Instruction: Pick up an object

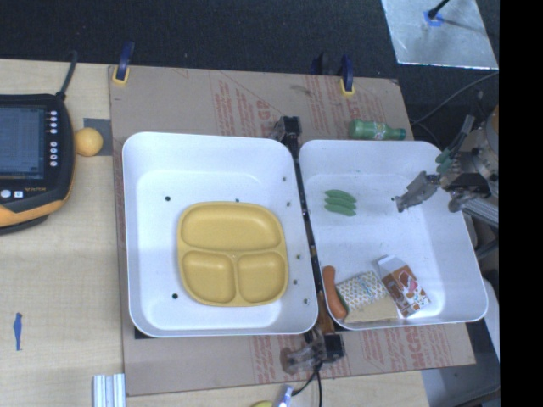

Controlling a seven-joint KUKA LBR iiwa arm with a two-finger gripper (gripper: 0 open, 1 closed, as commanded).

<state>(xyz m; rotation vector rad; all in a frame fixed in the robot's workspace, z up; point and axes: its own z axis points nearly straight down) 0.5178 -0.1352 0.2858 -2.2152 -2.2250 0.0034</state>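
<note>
The gripper (413,193) hangs over the right bin (450,253), at three o'clock from the pea pod (340,202).

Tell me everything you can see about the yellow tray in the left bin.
The yellow tray looks like smooth, matte plastic, a rounded square with soft corners. It has three compartments: one wide section along the far side and two smaller ones side by side nearer the camera. It lies flat and right way up, roughly centered on the floor of the left bin, apart from the walls. Nothing lies in it.
</note>
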